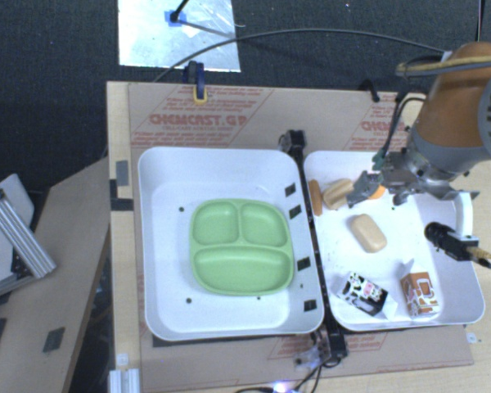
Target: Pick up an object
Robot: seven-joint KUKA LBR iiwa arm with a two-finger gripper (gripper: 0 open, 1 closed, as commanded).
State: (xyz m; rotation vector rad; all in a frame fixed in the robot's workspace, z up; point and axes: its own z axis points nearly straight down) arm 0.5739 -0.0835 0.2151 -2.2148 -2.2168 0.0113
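Two shallow white bins, side by side. The left bin [159,244], well to the left of the gripper, holds one item: a green divided plate [242,246] with three compartments, lying flat.

The right bin [458,301] holds five loose items. Just left of the gripper lies one tan bread-like piece [337,192], with a narrow brown stick-shaped item [315,196] against the bin's left wall beside it. Below the gripper lies one pale tan oval block [367,232]. Further below sit one small black-and-white patterned packet [365,292] and, to its right, one orange-and-white carton [421,293].

The gripper [378,188] sits over the right bin's upper part, near the bread-like piece. A small orange object [379,191] shows at its tip. Finger state: cannot tell. Grasp not confirmed.
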